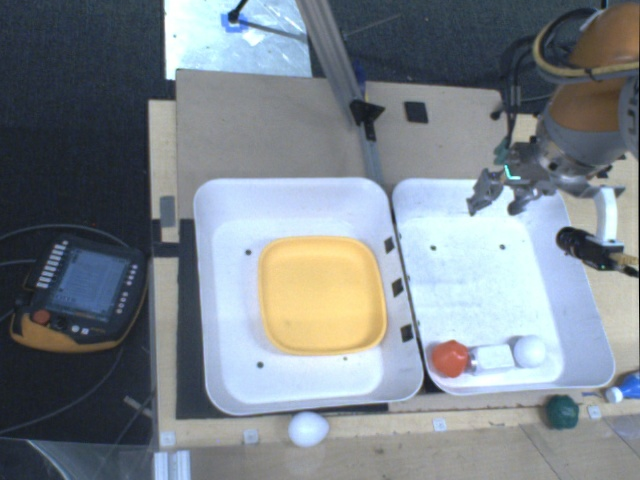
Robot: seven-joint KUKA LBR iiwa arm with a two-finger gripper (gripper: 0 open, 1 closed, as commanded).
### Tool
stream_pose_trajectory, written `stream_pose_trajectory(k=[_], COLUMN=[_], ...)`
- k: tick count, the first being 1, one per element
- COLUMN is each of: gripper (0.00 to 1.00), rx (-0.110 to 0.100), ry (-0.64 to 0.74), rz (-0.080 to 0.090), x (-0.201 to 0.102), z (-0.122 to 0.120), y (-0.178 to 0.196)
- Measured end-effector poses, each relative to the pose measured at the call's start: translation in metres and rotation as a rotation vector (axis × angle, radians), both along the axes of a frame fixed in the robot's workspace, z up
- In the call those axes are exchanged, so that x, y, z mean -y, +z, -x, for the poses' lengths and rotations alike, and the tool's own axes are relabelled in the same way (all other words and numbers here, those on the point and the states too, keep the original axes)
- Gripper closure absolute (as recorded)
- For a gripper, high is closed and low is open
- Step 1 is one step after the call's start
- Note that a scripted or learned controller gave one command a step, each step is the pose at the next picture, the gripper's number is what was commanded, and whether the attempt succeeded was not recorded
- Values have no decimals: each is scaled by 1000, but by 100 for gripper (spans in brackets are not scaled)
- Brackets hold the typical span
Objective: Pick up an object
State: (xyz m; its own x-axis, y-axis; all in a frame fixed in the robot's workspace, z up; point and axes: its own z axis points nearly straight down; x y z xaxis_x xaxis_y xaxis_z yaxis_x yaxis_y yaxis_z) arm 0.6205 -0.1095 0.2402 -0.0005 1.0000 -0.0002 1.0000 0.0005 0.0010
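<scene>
candidate picks sit in the right-hand shallow white plastic bin (pixel 570 298): a small round orange-red ball (pixel 450 358), a small white block (pixel 492 357) just beside it, and a white ball (pixel 529 350) touching the block's other end, all along this bin's near wall. a square yellow plastic plate (pixel 322 294) lies in the middle of the neighbouring left white bin (pixel 225 268). the dark two-finger gripper (pixel 497 194) hangs over the right bin's far corner, well apart from the three objects, fingers spread and holding nothing. step looks like approach, not yet grasp. next move likely calls for travel toward the bin's near wall, then descent over one object; wall crowding may hinder finger placement.
</scene>
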Motion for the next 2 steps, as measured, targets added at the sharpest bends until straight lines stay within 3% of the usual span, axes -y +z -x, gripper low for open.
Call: stream_pose_trajectory(k=[1,2], gripper=[0,0], rx=[0,-4], ry=[0,-1], rz=[0,0], x=[0,3], z=[0,7], y=[0,-44])
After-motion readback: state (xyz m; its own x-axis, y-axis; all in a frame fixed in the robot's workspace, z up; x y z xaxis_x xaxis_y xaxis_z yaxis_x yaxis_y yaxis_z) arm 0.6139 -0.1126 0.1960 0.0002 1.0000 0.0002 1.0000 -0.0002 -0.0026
